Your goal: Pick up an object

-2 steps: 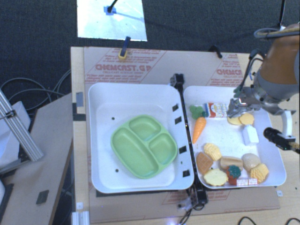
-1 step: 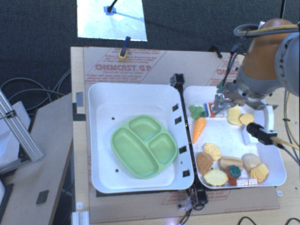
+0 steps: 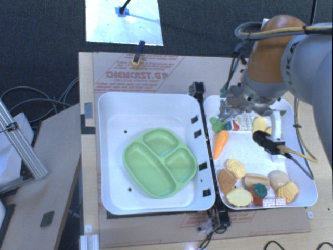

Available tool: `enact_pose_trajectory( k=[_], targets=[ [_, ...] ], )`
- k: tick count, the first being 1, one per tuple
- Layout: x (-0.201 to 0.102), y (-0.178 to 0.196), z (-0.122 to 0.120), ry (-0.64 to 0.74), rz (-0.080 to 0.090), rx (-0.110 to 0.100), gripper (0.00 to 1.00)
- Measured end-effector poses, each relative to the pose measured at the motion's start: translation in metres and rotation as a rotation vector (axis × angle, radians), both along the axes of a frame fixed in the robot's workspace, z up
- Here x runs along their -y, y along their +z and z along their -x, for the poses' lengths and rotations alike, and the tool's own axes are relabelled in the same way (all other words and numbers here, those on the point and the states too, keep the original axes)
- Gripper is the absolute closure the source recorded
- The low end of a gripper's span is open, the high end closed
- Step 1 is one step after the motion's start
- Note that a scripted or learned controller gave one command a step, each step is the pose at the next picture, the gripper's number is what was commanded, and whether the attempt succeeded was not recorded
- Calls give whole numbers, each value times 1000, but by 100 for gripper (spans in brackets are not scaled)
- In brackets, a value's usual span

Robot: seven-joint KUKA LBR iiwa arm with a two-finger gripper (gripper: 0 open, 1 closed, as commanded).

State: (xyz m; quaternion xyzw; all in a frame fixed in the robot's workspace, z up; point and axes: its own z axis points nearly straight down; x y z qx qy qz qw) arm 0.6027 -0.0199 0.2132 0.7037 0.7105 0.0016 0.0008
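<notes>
Your tool (image 3: 225, 111) hovers over the carrot (image 3: 220, 143), which lies at its 6 o'clock; nothing's lifted yet, and I cannot tell its state.

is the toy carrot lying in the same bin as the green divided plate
No, the toy carrot lies in the right bin, while the green divided plate sits in the left bin.

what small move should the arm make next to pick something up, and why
Probably a short descent straight down. The gripper hangs at the far left corner of the right bin, just above the carrot's green top, with the orange carrot lying nearest to it; the other toy foods sit toward the bin's near edge.
</notes>
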Motion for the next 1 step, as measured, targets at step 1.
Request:
enact_pose_trajectory(
  k=[1],
  targets=[
    [-62, 4, -18, 1, -2, 0, 100]
  ],
)
